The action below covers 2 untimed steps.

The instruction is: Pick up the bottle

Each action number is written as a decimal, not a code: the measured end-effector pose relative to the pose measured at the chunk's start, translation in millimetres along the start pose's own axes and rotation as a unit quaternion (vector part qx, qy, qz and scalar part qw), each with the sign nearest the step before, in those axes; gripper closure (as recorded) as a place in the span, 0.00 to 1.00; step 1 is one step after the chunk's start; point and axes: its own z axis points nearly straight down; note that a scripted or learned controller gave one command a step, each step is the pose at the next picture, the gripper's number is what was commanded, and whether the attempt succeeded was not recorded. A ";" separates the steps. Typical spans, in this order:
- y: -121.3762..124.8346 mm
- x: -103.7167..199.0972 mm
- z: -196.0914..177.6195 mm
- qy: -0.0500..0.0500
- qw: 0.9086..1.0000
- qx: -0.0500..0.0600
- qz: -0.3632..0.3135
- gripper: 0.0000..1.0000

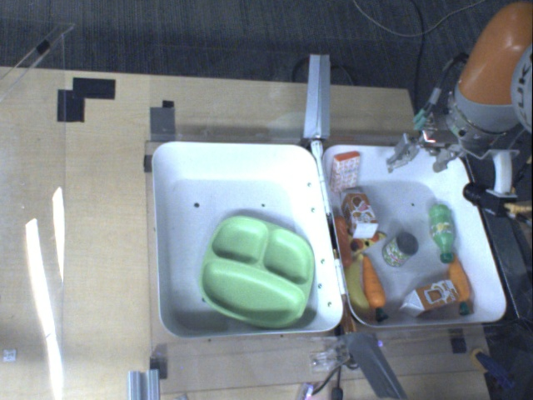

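Bottle [441, 232], small, green, lies on side in right bin [491, 286], near right wall, just above carrot [460, 279]. Likely light, stiff plastic, smooth, apt to roll. Best hold: across round body at middle. Gripper [423, 152] hovers over bin's far edge, well apart from bottle, fingers spread, pinching nothing.

Bright, even light; glare streaks at left

The arm [500, 65] is cut off at the right edge. Small things beside the banana [356, 280] are too blurry to name.
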 end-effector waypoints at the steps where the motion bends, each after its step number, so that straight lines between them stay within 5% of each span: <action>1: -35.2 -74.6 -0.2 -0.001 1.000 0.000 -0.013 0.00; 2: -53.6 -73.2 123.6 0.000 0.999 -0.002 -0.052 0.00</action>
